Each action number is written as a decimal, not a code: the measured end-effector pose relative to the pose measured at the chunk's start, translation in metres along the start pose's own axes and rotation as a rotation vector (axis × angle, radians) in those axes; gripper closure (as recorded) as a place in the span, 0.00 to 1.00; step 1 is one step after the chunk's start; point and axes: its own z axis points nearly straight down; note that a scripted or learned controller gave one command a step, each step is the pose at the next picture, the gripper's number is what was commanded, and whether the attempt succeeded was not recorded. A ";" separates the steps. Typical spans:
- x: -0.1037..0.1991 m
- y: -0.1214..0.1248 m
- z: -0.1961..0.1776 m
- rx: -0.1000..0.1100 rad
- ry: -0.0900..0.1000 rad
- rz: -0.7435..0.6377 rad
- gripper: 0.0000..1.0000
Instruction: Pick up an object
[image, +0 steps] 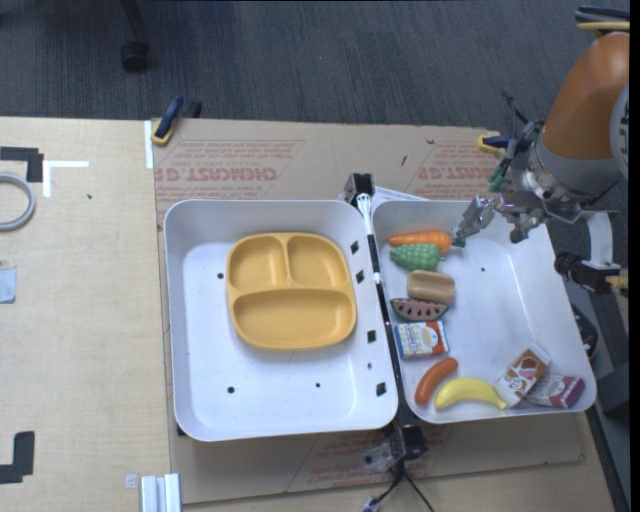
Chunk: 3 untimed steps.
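My gripper (494, 222) hangs over the far part of the right bin (520, 300), open, with nothing between its fingers. Its left fingertip (467, 230) is just right of an orange carrot (420, 240) and a green vegetable (415, 257). Down the bin's left side lie a brown bun (432, 288), a watermelon slice (420, 310), a small printed box (421, 341) and a red sausage (436, 380). A yellow banana (470, 394) and two small cartons (526, 375) rest near the front edge.
The left bin (200, 380) holds a yellow divided plate (292, 290). Black clips (360, 187) sit along the seam between the bins. Bare white floor shows in the middle and right of the right bin. Cardboard (250, 160) lies under both bins.
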 end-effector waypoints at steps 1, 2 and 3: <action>-0.004 -0.081 0.122 -0.003 0.000 -0.230 0.00; 0.020 -0.045 0.124 0.000 0.001 -0.126 0.00; 0.031 -0.116 0.124 0.000 0.001 0.050 0.00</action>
